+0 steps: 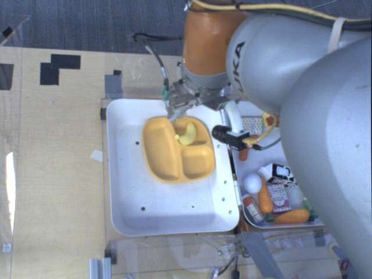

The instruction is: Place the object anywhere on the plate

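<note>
**Ana:** Camera view from above, and the arm's hand (181, 104) sits at the upper edge of the yellow plate (165, 153), near the top centre of the frame. The plate lies in the left bin (133, 214), a divided one with three compartments.

**Ben:** And the object?

**Ana:** A small pale yellow object (188, 134), banana-like, lies in the plate's upper right compartment, just below the hand. It looks to be resting on the plate's surface.

**Ben:** So is it let go? What's the hand doing?

**Ana:** Can't tell. The wrist and its orange band (208, 34) cover most of it from this angle, so whether the hand is spread, closed, or clamped on the object isn't visible. The object's upper end runs right up to the hand, and I can't say whether they touch.

**Ben:** How far along, then?

**Ana:** Late, I'd judge. The object is already over the plate and apparently down in a compartment, which is what the task wants. What's left, as I read it, is a clean release if it hasn't happened, and lifting clear without dragging the object out.

**Ben:** And the right bin (250, 217)?

**Ana:** Cluttered: a white ball (252, 183), an orange carrot-like piece (290, 216), small packets. None of it matters here.
</note>
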You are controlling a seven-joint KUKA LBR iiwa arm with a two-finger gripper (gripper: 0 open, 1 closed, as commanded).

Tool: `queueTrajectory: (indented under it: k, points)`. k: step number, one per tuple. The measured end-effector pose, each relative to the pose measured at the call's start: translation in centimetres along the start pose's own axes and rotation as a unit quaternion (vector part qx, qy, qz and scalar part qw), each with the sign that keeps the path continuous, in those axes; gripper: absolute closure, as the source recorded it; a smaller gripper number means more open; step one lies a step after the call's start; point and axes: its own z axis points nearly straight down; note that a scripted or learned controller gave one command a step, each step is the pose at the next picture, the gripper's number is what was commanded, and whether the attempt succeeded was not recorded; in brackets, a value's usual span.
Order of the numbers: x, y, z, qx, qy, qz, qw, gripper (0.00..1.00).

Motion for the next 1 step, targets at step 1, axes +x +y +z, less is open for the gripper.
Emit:
queueTrajectory:
  k: [1]
  points:
    - [0.64, 3.63, -14.94, 0.0, 0.0, 0.004, 1.0, 1.0]
